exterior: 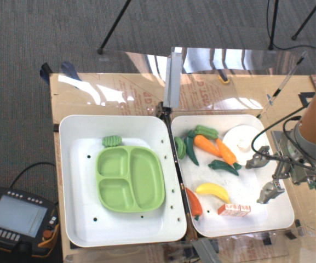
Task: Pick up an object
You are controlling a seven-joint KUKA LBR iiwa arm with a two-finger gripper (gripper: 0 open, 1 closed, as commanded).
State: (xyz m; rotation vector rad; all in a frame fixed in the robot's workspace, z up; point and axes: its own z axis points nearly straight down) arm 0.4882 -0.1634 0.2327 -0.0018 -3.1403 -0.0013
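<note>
In the camera view the tool (pixel 266 177) hangs over the right bin (pixel 282 217) at its 3 o'clock edge, fingers spread apart and clamping nothing. One banana (pixel 213 190) lies at the tool's 9 o'clock, well apart, its long axis running 10 to 4 o'clock. One small red carton (pixel 235 210) lies at the tool's 7 o'clock. Two carrots (pixel 217 148) point toward 4 o'clock. One green plate (pixel 130 178) sits in the left bin (pixel 73 201).

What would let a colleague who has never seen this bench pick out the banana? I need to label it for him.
Start at the right bin, the one crowded with toy food. Look in its near half, left of the gripper: the banana lies loose on the white floor, between the orange-red pepper and the small red-and-white carton. It is the only yellow, crescent-shaped piece.
</note>
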